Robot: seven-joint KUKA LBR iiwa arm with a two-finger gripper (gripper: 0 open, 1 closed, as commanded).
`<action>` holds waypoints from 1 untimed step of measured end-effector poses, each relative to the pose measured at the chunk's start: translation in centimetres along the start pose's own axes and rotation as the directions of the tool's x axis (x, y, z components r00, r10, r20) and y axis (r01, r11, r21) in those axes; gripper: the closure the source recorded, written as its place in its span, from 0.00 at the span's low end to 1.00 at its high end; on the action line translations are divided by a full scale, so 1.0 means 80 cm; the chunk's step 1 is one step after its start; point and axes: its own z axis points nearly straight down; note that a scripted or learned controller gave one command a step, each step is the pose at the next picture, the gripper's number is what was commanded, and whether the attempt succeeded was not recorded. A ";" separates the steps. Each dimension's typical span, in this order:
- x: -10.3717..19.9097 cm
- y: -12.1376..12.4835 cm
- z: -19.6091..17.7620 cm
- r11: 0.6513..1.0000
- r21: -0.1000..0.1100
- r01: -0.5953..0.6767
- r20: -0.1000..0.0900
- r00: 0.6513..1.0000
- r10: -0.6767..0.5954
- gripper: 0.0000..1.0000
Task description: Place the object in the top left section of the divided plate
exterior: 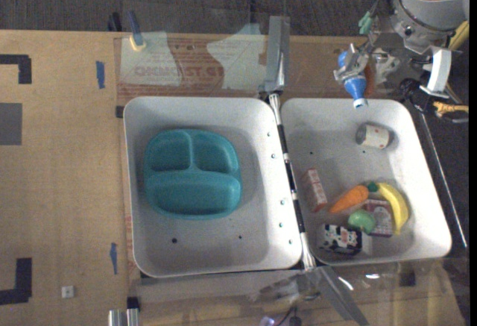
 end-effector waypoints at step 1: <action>0.166 -0.161 0.077 0.978 0.001 0.210 -0.002 0.978 -0.210 1.00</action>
